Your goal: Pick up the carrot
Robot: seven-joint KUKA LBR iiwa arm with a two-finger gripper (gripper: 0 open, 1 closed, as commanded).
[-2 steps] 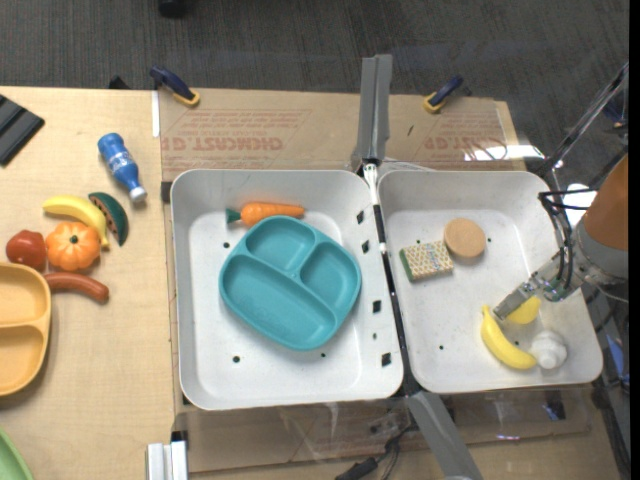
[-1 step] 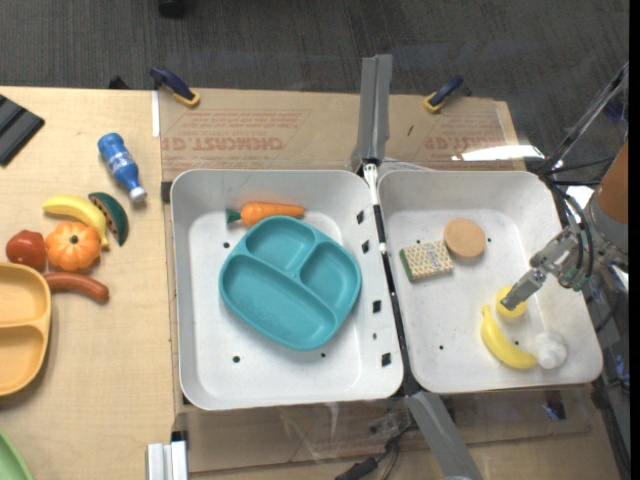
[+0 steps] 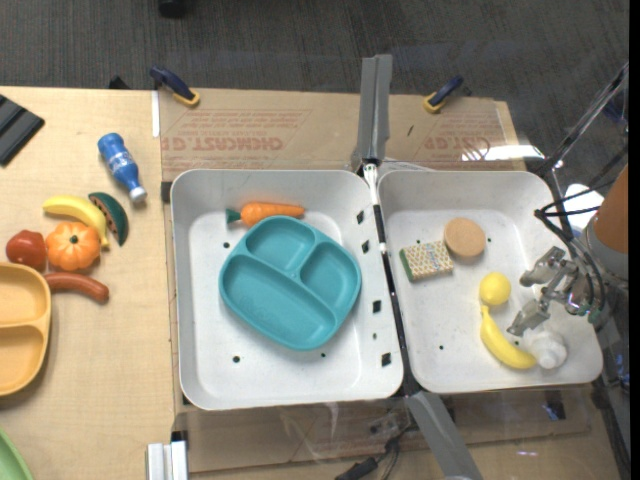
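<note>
1. Claw [image 3: 538, 293] sat at the right bin's [image 3: 440, 373] right side, fingers spread, gripping nothing.
2. Just below the claw: a white lump [image 3: 548, 349], touching the banana's [image 3: 503, 343] end. The lower finger [image 3: 527, 318] hung just over the banana.
3. Just left of the claw: lemon [image 3: 493, 288], next to the banana's upper tip.
4. Further left and up: round brown disc [image 3: 464, 237], with a checkered sponge [image 3: 427, 259] beside it.
5. Well left of the claw, across the divider: teal tray [image 3: 290, 281] in the left bin [image 3: 200, 368].
6. Carrot [image 3: 266, 211] lay flat in the left bin near its back wall, touching the tray's upper edge, well apart from the claw.
7. Farthest left, on the bench outside the bins: blue bottle [image 3: 121, 167], second banana [image 3: 74, 211], small pumpkin [image 3: 73, 247], tomato [image 3: 26, 249], sausage [image 3: 76, 286], yellow tray [image 3: 20, 328].
</note>
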